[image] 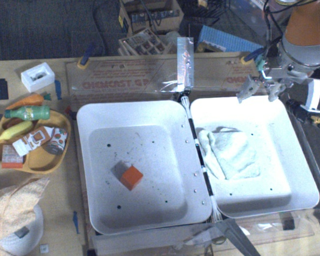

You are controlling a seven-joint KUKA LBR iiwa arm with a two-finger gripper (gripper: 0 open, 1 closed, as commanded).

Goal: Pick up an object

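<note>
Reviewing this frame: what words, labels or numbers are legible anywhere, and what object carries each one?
"CHEMCAST GP" is my best reading of the faint reddish lettering on the clear sheet behind the bins; it seems to repeat at the sheet's right end, too blurred to confirm.
Packets in the yellow bowl: printed labels, too small to read.
White box: no legible text.
Orange block and white cloth: no text.

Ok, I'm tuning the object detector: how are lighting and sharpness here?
Camera view: the right bin is washed out, so the white cloth barely separates from it; the orange block in the left bin stands out crisply beside a small dark shadow; the hand looks slightly soft.
</note>
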